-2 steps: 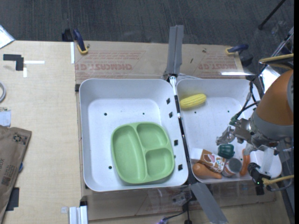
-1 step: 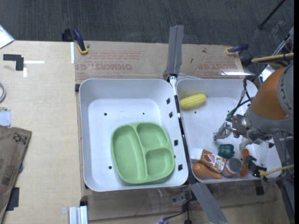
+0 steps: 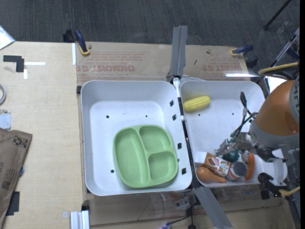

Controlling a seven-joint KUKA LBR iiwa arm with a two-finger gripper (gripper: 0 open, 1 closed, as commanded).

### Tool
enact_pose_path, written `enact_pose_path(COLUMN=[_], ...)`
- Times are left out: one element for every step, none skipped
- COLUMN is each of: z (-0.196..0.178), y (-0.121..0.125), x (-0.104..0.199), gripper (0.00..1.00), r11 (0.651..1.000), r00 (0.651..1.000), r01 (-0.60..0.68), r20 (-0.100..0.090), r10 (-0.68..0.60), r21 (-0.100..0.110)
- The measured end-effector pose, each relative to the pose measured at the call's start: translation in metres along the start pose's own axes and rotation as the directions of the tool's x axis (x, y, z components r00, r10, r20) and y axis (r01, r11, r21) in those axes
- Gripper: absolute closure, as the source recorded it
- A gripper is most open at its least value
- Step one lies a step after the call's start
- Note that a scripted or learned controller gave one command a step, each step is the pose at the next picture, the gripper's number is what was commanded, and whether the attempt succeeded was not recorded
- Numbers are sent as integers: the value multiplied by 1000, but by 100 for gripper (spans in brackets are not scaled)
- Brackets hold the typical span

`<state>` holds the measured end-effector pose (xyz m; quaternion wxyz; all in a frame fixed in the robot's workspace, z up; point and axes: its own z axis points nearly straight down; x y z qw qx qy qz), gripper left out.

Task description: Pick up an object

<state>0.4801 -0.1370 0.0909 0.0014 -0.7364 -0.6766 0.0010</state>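
"CHEMCAST GP", inverted, on cardboard [image 3: 143, 61]

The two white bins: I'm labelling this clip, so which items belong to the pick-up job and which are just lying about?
Job:
gripper
cluster of small toy foods
yellow plastic corn cob
right white bin

Lying about:
green divided plastic plate
left white bin
brown cardboard piece

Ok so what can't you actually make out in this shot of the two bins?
- Gripper fingers: too small and cluttered in the camera view to read.
- Pile of small items in the right bin: overlapping, partly under the arm; individual objects unclear.
- Arm: cut off by the right edge.
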Motion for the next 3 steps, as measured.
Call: enact_pose_path(z=[-8, -109, -91], y=[0, -8, 8], x=[0, 66, 44], gripper=[100, 100, 100], r11=[1000, 998, 982], r00=[1000, 998, 982], r01=[-1, 60, 188], r20=[0, 1, 2], r10=[1, -60, -188], r21=[2, -2, 0])
